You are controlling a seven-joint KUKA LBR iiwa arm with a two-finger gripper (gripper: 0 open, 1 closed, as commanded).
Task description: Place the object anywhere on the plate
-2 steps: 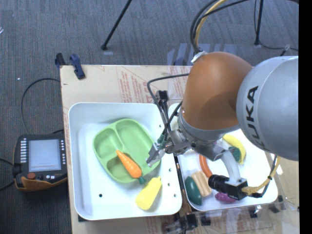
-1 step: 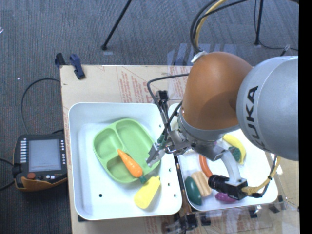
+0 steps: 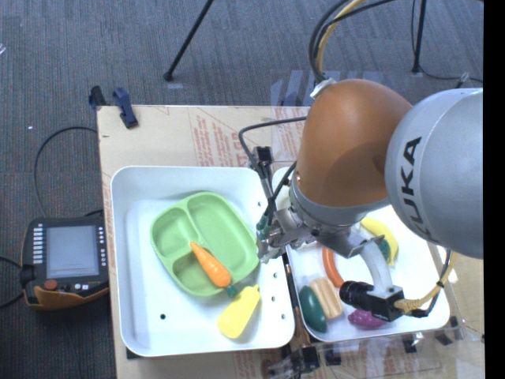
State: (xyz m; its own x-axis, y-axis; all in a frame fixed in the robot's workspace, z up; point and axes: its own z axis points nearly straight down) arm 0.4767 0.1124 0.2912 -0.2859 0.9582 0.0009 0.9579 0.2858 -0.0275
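Gripper [image 3: 267, 239] low at the seam between the two bins, just beside the 3 o'clock rim of the green divided plate [image 3: 213, 215]; wrist bulk hides the claw, so cannot tell whether open, closed or gripping anything. Toy carrot [image 3: 210, 264] already lying on the plate, toward its 5 o'clock part, tilted across a divider, green top pointing off the rim. Yellow toy vegetable [image 3: 238, 312] off the plate at its 5 o'clock, on the floor of the left bin [image 3: 118, 251]. Judged from this: placing step likely done or at release. Next calls for a straight lift clear of the plate rim, without nudging the carrot back out.
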